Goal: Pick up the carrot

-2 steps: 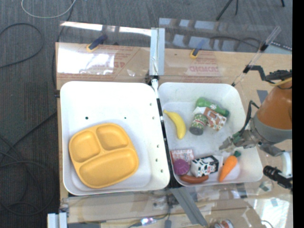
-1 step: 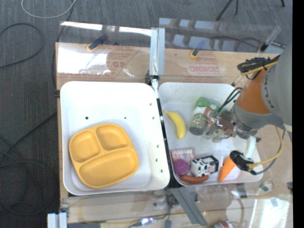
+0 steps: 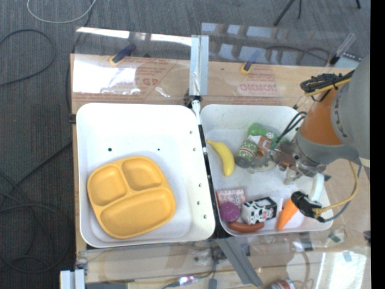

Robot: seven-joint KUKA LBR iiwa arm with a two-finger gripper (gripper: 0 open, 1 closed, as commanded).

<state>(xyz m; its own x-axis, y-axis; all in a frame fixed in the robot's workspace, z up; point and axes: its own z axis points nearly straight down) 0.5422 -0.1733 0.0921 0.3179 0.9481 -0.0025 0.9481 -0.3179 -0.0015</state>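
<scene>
1. The left bin (image 3: 90, 116) holds a yellow divided tray (image 3: 130, 195) lying toward its front left corner.
2. In the right bin (image 3: 222, 118), a banana (image 3: 223, 157) lies near the left wall, with a green can (image 3: 254, 144) on its side just to the right of it.
3. Along the right bin's front edge sit a pink card (image 3: 230, 195), a purple round item (image 3: 228, 211), a red sausage (image 3: 246, 226) and a small black-and-white carton (image 3: 258, 210).
4. The carrot (image 3: 286, 215) lies in the right bin's front right corner, beside the carton.
5. The gripper (image 3: 287, 163) hangs over the right bin near its right wall, apart from the carrot; whether it is spread or closed cannot be made out.
</scene>
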